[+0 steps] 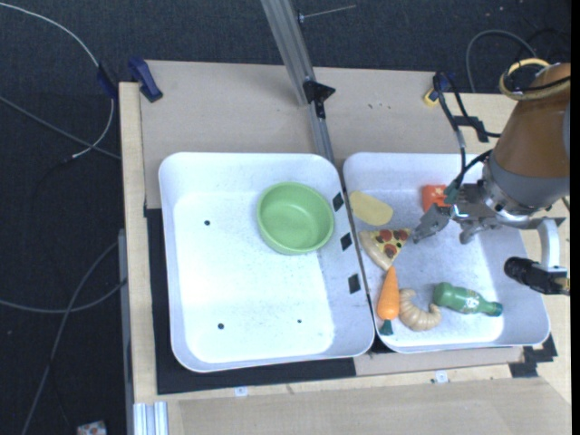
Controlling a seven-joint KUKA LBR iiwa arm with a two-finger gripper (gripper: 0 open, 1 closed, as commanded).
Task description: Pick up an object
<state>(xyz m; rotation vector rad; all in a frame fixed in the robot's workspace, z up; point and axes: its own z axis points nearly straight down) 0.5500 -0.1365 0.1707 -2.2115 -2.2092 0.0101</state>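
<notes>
Gripper: I see my gripper (pixel 450 224) hanging over the right bin (pixel 526 333), fingers spread apart, nothing between them. One dark finger (pixel 430 226) points toward the pizza slice, the other sits closer to the wrist.

Arm: the grey arm (pixel 535 143) with its orange band comes in from behind the gripper and covers that bin's far corner.

Nearest thing: an orange-red block (pixel 432 193) lies just beyond the fingers, close to them and partly hidden by the wrist; I cannot tell whether they touch.

Next out: the pizza slice (pixel 384 245) lies just past the leading finger, apart from it. A pale yellow chip (pixel 371 208) sits a little further that way, near the bin's wall.

Nearer the front edge: a green bottle (pixel 466 300) lies on its side, a tan croissant (pixel 418 314) beside it, and a carrot (pixel 389 294) touching the croissant.

Far off: a green bowl (pixel 295 217) rests in the left bin (pixel 195 270), well apart from my reach.

Step in hand: I judge this as choosing and lining up a grasp; nothing is picked yet.

Doing it well: I would take the bottle, since it lies clear with room on both sides. Centre over its body, turn the fingers across its short width, descend straight, close, then lift slowly. The flat pizza and chip look hard to pinch.

Risk: the round bottle may roll out if I close off-centre.
</notes>
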